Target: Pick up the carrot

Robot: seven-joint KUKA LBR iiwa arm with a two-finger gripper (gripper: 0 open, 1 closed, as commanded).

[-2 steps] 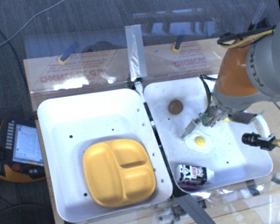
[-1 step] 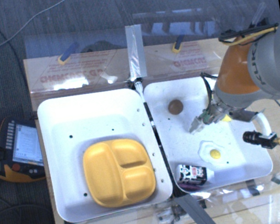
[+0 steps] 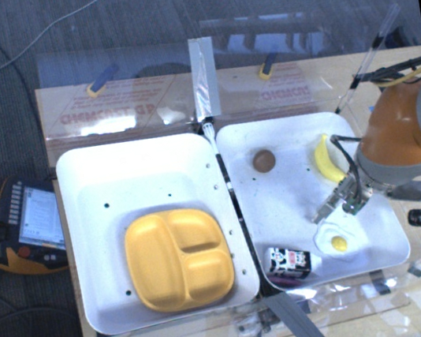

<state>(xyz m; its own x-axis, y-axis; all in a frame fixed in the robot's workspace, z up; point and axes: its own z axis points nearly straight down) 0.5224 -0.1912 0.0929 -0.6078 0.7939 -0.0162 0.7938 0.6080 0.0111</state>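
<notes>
My gripper (image 3: 337,210) hangs low over the right bin (image 3: 284,129), at its right side. It sits just above a fried egg toy (image 3: 338,240) and just below-left of a yellow banana (image 3: 324,159). Its two fingers (image 3: 325,209) stand apart, open, and only the white bin floor shows between them. The grey arm with its orange band (image 3: 396,128) comes in from the right and covers part of the bin's right wall.
A brown round piece (image 3: 263,160) lies near the right bin's back. A black-and-white carton (image 3: 290,261) rests at its front-left corner. The left bin (image 3: 84,177) holds a yellow divided plate (image 3: 179,257). A handheld pendant (image 3: 28,226) lies off the bench to the left.
</notes>
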